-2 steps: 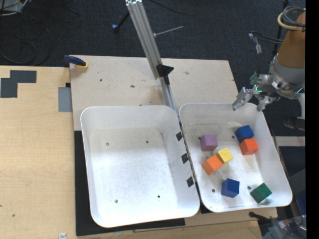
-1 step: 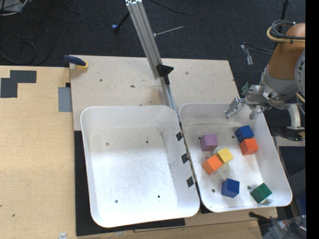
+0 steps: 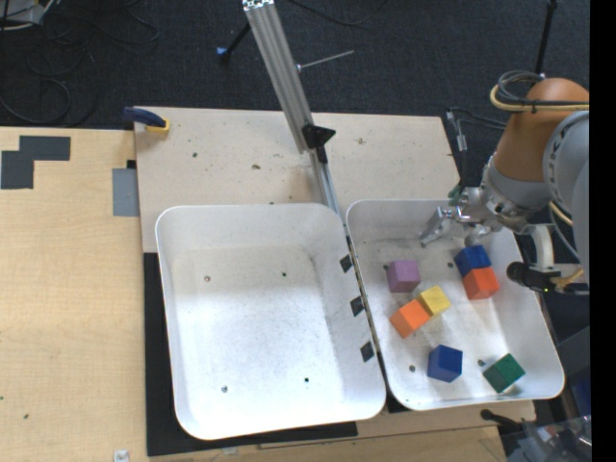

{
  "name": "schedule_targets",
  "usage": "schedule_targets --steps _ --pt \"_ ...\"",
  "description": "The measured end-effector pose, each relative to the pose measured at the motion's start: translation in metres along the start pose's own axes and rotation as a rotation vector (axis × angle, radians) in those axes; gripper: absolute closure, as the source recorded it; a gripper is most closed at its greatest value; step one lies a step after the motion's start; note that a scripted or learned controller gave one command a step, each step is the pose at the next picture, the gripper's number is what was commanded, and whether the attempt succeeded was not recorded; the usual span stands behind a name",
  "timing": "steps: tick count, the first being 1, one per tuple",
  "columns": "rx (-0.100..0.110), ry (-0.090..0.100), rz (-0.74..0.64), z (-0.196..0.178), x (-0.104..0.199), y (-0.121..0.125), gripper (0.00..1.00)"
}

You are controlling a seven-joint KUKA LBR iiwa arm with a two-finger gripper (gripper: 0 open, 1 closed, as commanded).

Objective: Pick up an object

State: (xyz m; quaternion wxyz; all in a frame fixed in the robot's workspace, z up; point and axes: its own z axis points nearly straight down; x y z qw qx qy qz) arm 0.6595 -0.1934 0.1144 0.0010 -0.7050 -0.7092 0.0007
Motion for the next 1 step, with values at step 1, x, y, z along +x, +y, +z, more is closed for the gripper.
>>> schedule_targets --steps 1 --pt "0.002 0.0 -0.001 0.0251 0.0017 0.0 0.0"
